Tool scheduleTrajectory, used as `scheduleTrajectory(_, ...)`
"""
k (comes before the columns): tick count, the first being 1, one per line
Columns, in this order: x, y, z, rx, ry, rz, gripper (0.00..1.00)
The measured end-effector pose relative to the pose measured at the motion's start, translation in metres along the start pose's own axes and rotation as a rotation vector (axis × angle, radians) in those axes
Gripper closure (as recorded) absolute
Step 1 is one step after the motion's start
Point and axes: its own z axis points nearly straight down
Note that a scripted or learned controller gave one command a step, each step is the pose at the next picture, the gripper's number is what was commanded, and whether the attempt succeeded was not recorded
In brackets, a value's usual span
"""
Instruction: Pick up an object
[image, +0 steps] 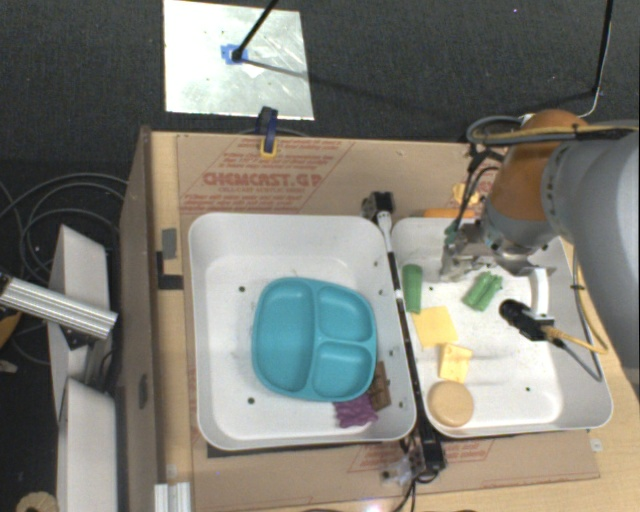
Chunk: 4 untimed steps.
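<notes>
1. The likeliest target, as I judge it, is the green ridged piece (482, 292), which lies tilted in the far half of the right bin (590, 405).
2. The hand (458, 262) sits just beside that piece, toward the bin's far left. I cannot tell whether it is wide or narrow, and I see nothing held in it.
3. Close around are a green cylinder (411, 286) along the bin's left wall and a yellow block (434, 326). A smaller yellow block (454, 362) and a tan disc (451, 404) lie nearer the front.
4. Risk: the hand stands off-centre from the ridged piece, so it may close on air or push the piece aside.
5. Risk: the cylinder could roll if it is clipped.
6. The teal plate (312, 338) in the left bin (215, 240) is well apart and unlikely to interfere.
</notes>
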Motion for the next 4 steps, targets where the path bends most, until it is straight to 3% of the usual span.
scheduleTrajectory(1, -0.010, -0.035, -0.081, -0.003, 0.000, 0.005, 1.00)
scheduleTrajectory(2, -0.009, -0.036, -0.076, 0.002, 0.001, 0.003, 0.00)
scheduleTrajectory(3, 0.009, -0.109, -0.010, 0.016, 0.005, 0.005, 0.00)
scheduleTrajectory(4, 0.013, -0.134, 0.013, 0.006, 0.002, 0.004, 0.00)
